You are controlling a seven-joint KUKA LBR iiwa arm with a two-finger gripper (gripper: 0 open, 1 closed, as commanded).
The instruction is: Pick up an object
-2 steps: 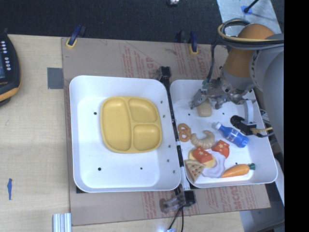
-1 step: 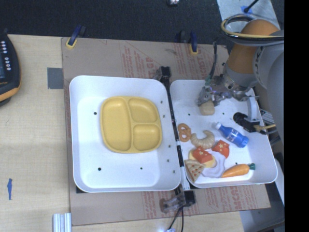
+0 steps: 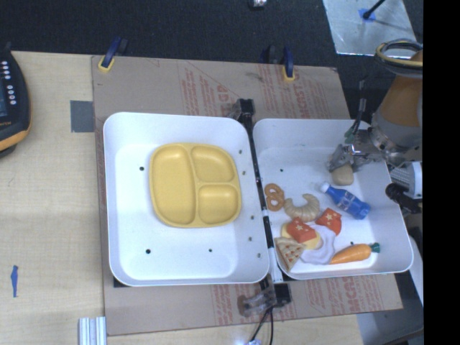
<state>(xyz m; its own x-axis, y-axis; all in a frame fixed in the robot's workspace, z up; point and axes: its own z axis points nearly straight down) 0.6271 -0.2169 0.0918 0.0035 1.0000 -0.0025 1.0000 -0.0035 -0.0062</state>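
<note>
Now, by label:
Pincer [image 3: 350, 158]: low in the right bin [image 3: 302, 131], at its far side; opening not possible to tell.
Beige lump [image 3: 342, 175]: directly under the pincer tips, seemingly touching.
Blue bottle [image 3: 346, 200]: just nearer than the pincer, long axis slanting.
Judgement: lump the likeliest target.

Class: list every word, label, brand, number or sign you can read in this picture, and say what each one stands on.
None can be read.
Red print on the brown board under the bins: too blurred and faint to read.
Buttons on the black and orange device at the left edge: too small to read.
Blue bottle: no legible label.
</note>
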